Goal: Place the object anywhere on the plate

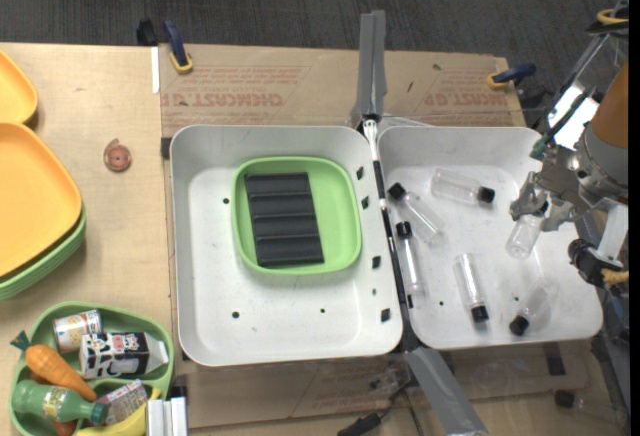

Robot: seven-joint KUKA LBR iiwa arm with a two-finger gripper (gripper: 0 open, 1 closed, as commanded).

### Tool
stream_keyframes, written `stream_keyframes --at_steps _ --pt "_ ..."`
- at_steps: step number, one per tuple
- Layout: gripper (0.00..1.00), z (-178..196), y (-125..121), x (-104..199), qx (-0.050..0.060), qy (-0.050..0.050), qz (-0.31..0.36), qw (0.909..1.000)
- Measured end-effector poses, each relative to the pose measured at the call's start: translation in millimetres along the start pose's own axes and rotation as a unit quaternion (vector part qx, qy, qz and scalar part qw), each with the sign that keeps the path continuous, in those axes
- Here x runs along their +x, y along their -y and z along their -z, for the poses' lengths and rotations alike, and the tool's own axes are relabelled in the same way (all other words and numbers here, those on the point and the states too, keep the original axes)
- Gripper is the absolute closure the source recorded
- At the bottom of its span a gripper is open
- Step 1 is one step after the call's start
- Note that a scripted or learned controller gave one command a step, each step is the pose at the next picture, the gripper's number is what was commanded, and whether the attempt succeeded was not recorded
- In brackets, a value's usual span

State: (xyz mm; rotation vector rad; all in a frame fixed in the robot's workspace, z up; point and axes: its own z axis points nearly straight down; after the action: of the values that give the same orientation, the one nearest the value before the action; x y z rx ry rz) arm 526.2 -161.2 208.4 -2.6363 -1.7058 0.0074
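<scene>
Clear plastic vial (522, 236) sits clamped between the gripper (535, 214) fingers above the right bin (440, 324), where other black-capped vials (463, 190) lie. The green plate (345, 214) rests in the left bin (200, 254). Cardboard (240, 96) behind reads "CHEMCRZT", upside down.

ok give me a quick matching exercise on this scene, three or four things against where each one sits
Things:
1. green plate
2. gripper
3. orange trays
4. toy carrot

Places:
a. stacked at the bench's left edge
b. in the green bowl at lower left
c. in the left white bin
d. over the right white bin, beside a clear vial

Pairs: 1-c, 2-d, 3-a, 4-b
</scene>
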Motion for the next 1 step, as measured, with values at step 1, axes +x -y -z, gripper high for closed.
stream_keyframes --at_steps 1 --pt "0.00 0.0 0.0 -0.1 0.000 0.000 0.000 1.0000"
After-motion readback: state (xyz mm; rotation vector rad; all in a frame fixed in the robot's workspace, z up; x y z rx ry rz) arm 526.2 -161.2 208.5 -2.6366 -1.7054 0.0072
